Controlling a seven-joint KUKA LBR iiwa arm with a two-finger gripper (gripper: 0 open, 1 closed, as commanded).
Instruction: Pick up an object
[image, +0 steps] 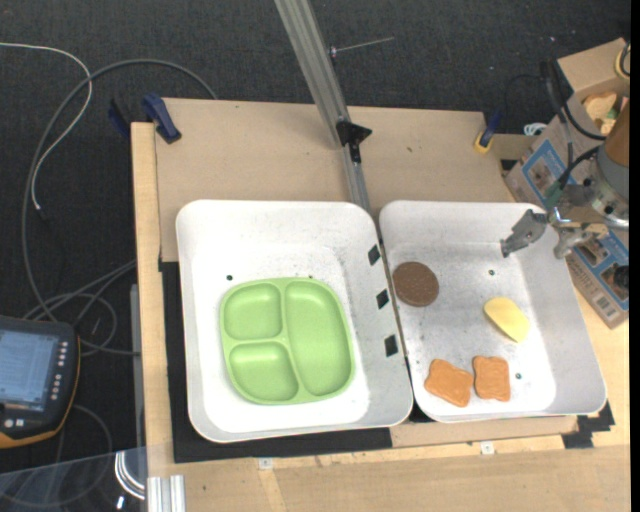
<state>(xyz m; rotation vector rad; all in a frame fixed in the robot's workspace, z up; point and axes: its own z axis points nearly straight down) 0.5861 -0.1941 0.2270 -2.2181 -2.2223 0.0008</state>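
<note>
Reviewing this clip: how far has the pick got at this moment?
Nothing looks picked yet. The end effector hangs over the right bin's upper right part, with nothing seen between its fingers. The brown disc, yellow piece and two orange pieces all lie on the bin floor. Left: descend, grasp one, lift.

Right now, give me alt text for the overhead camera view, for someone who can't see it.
The gripper hangs over the right bin's far right corner, holding nothing. That bin holds a brown disc, a yellow piece and two orange pieces; the left bin holds a green divided plate.
</note>
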